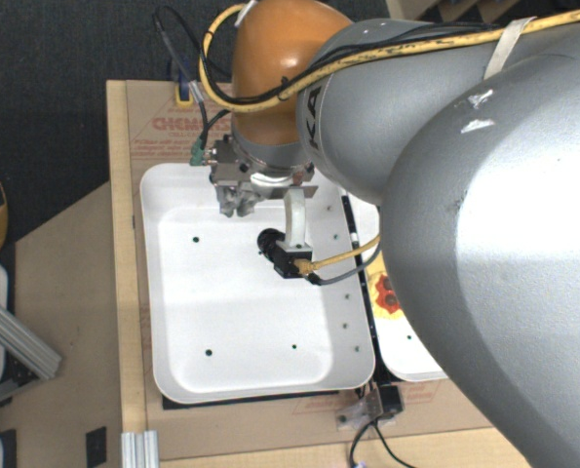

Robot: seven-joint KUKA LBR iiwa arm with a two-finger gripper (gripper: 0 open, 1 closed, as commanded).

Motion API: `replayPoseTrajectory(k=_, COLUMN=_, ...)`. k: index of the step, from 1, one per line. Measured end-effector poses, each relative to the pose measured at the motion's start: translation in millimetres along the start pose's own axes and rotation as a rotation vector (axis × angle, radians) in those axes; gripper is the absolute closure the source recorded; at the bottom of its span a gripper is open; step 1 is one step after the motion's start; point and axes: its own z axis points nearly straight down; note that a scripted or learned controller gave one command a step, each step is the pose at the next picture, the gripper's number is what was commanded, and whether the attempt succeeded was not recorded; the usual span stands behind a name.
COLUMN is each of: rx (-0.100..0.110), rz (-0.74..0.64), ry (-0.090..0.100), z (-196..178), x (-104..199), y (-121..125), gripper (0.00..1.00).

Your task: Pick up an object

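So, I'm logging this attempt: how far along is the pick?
Done: nothing looks picked yet. In hand: the gripper sits low at the far end of the left bin. Left: the whole grasp and lift. The one candidate I can see is a red-orange item in the right bin, mostly hidden behind the arm.

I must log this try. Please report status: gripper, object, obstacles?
Gripper over left bin, far end. Red-orange object in right bin, partly hidden by arm. Grasp unconfirmed.
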Motion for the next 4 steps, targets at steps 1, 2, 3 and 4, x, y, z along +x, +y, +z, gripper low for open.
replayPoseTrajectory(k=1, rx=-0.001, rz=0.0, ry=0.0, z=-10, x=0, y=0, gripper=1.0)
replayPoseTrajectory(k=2, rx=-0.013, rz=0.004, ry=0.001, z=-126, x=-28, y=19, gripper=1.0)
replayPoseTrajectory(k=3, rx=0.01, rz=-0.003, ry=-0.002, z=-72, x=19, y=1, gripper=1.0)
replayPoseTrajectory(k=4, rx=0.004, rz=-0.001, ry=-0.002, z=-86, x=17, y=3, gripper=1.0)
